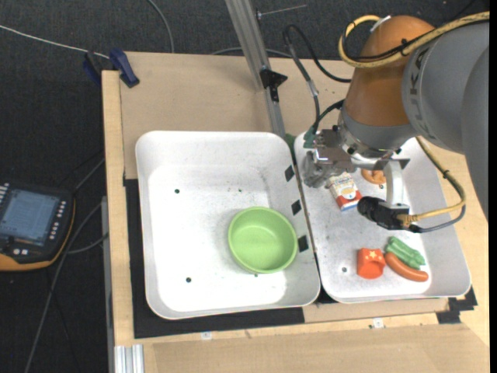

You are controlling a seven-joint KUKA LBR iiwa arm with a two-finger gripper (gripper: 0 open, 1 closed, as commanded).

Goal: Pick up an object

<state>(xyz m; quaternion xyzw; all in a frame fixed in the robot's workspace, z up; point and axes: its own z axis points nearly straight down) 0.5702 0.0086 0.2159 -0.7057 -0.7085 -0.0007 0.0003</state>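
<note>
Claw (351, 179) over right bin (458, 263) — small carton (345, 192) btwn fingers

— What is around the wooden bench (194, 84)?

— Left of the bench, on the dark carpet (46, 99), lies a handheld controller (31, 225) with a screen. A blue clamp (123, 67) sits at the bench's far left corner. A metal pole (252, 45) rises from its far edge.
</note>
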